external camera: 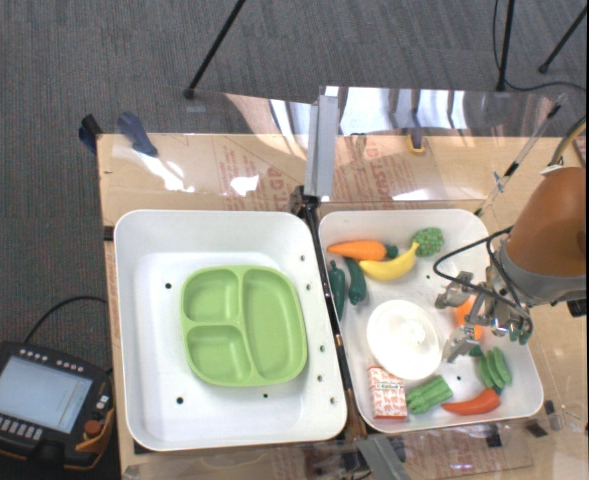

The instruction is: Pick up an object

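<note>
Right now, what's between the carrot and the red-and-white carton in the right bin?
In the camera view, the white round plate lies between the carrot and the carton, just right of the straight line; the banana touches the carrot.

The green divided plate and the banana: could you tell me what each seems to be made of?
Green divided plate: likely moulded plastic, matte, with uniform colour and soft rounded ridges between its three compartments. Banana: probably plastic toy food, smooth, evenly yellow, slightly glossy; rubber cannot be ruled out.

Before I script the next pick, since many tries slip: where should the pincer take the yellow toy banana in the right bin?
Grip the yellow toy banana at mid-length, where it looks thickest, from straight above. Set the fingers across its curve, not along it. An orange toy carrot lies close against its upper left, so finger room there is probably tight.
</note>
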Motion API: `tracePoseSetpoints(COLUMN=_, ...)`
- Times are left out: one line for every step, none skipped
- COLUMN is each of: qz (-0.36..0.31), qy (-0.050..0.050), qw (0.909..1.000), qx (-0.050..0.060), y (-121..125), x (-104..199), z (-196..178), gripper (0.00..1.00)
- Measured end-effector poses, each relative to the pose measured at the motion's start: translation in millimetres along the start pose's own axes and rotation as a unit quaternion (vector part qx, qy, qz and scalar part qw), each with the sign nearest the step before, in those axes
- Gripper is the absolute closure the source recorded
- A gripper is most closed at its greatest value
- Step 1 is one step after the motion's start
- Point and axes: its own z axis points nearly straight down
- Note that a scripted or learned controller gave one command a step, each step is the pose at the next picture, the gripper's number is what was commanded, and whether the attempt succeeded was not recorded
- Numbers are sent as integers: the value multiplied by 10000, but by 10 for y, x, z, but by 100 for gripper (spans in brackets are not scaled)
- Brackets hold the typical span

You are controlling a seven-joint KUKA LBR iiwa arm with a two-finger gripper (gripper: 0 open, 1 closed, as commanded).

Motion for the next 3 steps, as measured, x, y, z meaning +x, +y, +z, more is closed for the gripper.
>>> tracePoseSetpoints(qz=-49, qy=-29, qw=10000, qx=-2, y=39, x=-25, z=-125, gripper=100)
tracePoseSetpoints(qz=26, qy=-21, qw=10000, qx=-4, y=95, x=-518, z=-12, gripper=100)
tracePoseSetpoints(qz=-735, qy=-18, qw=9973, qx=0, y=-31, x=107, z=-11, gripper=100)
